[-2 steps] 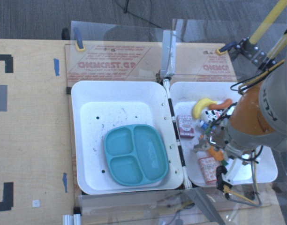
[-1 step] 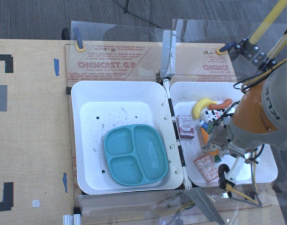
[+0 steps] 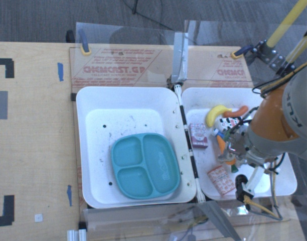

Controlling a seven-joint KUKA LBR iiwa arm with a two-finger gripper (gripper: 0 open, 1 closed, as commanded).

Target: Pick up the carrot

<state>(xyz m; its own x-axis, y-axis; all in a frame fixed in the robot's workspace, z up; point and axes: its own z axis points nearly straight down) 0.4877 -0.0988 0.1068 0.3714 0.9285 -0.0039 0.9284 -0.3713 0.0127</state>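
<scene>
your claw [image 3: 227, 153] sits low in the right bin [image 3: 286, 185], but you cannot tell how it stands. the carrot [image 3: 221, 143] lies touching it, below the banana [image 3: 215, 114], right of the pink carton [image 3: 198, 135].

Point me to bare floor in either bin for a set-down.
Left bin: bare floor behind and left of the teal tray. Right bin: small strip along the back wall, behind the banana. Crowded from the pink carton to the gripper.
</scene>
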